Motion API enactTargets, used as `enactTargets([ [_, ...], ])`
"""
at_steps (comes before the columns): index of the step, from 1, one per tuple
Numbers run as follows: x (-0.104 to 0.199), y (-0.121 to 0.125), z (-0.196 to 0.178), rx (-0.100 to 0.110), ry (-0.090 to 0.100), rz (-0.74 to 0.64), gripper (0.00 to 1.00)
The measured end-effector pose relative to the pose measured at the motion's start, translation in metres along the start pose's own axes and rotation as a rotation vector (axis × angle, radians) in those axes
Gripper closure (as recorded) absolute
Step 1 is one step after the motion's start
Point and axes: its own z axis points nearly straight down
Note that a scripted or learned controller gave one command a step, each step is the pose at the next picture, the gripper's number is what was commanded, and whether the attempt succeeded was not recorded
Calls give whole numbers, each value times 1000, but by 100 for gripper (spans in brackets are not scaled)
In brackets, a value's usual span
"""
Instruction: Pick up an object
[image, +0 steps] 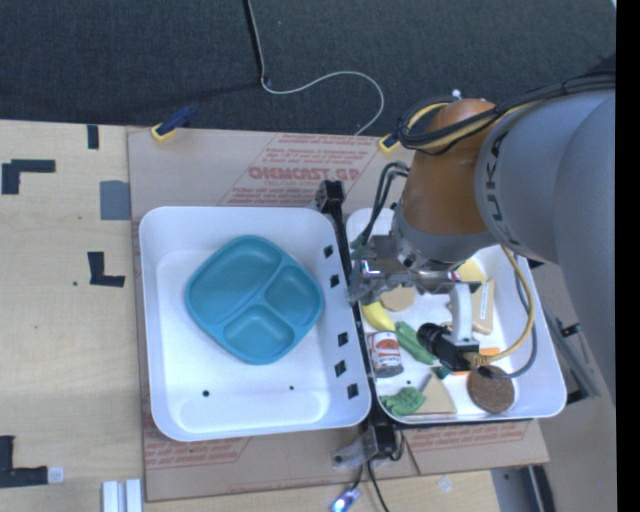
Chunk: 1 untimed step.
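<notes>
– Right now, where does my arm stand?

– Seen from above: your grey arm (555, 170) reaches in from the right and hangs low over the right bin (543, 385), its hand (395, 285) down among the clutter near that bin's left wall. You cannot tell from this angle how far the hand is open, or whether it has hold of anything, because the wrist covers it.

– What is there to pick?

– Just beside the hand lie a banana (378, 315) and a pale round piece (398, 298). Nearer the front are a small can (387, 353), a leafy green scrap (405, 402) and a brown cookie (492, 390). The left bin (170, 300) carries a blue divided plate (255, 298), well apart from the hand.

– How do I do this well?

– By my reading, nothing is secured yet. Settle on one thing; the banana looks closest. Set the hand across its narrow width, not along it. The pieces lie crowded together, so come straight down, keeping off the bin wall and the neighbours. Close firmly and lift vertically. Count it as held only once it rises with the hand.
</notes>
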Motion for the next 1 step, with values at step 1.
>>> enactTargets([
  [1,-7,-56,-131,-15,-1,7,100],
])
